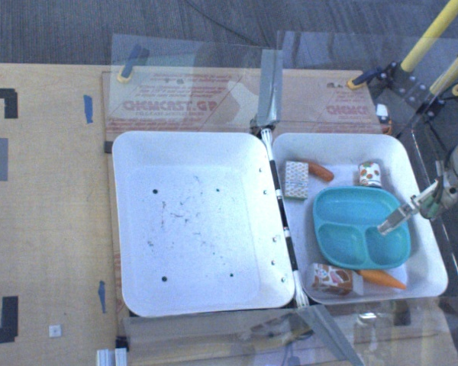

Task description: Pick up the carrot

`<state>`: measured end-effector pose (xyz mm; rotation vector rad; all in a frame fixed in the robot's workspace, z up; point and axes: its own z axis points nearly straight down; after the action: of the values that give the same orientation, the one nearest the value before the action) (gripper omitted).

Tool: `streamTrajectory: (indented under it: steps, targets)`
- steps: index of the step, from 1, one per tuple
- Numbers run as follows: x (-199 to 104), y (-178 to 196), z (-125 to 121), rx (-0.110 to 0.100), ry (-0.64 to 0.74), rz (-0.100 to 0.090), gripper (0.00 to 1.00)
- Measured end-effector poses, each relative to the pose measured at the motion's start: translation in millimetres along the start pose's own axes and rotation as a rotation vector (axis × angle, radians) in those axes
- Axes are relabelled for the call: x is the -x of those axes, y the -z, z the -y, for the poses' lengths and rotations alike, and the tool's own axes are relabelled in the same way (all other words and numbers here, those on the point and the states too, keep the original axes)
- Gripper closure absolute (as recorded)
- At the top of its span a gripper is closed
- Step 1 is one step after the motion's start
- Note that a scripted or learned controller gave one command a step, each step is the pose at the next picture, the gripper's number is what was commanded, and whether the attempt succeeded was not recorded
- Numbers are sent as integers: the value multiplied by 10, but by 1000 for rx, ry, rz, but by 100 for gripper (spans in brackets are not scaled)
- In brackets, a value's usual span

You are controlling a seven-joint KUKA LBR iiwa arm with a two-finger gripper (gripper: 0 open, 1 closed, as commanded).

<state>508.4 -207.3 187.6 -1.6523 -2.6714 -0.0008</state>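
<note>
2 white bins are seen from above on a wooden tabletop (46, 227). The left bin (195, 219) has only small specks marked on its floor. In the right bin (420, 280), a blue divided plate (351, 231) lies in the middle. One carrot (382, 279) lies at the near edge, just beside a small packet (332, 278); what may be a second carrot (320, 171) lies beside a patterned packet (295, 179). The gripper (393, 221) is over the plate's right side; how the jaws stand cannot be told.
</note>
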Motion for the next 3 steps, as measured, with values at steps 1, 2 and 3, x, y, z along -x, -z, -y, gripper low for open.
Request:
streamTrajectory:
  steps: [1, 2, 3]
  targets:
    - [-666, -139, -14, 0, -15, 0, 0]
    - [-965, 332, -170, 3, -304, 3, 0]
    - [-1335, -33, -344, -1, -101, -1, 0]
